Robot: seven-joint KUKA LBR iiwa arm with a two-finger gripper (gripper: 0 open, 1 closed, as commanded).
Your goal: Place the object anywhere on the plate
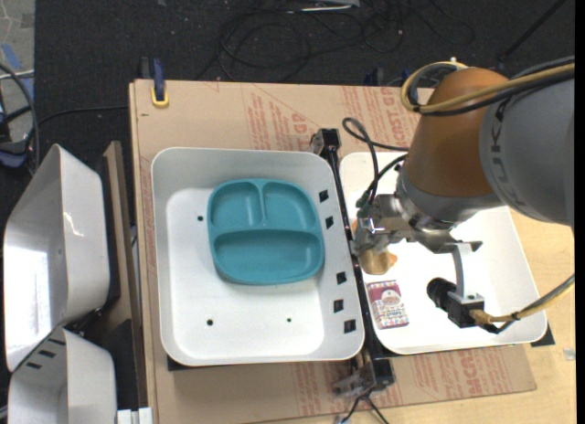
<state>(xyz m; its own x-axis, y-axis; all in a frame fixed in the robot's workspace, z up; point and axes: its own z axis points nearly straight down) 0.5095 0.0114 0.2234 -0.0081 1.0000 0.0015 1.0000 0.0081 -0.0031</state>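
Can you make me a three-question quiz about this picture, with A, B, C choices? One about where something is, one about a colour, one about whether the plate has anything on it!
1. Where is the plate?
A. in the left bin
B. in the right bin
C. on the floor

2. What colour is the plate?
A. red
B. teal blue
C. yellow

3. What is on the plate?
A. the small pink card
B. the arm
C. nothing yet

Answers: 1 A, it sits inside the left bin. 2 B, it looks teal blue. 3 C, its sections are bare, and the pink card lies in the right bin.
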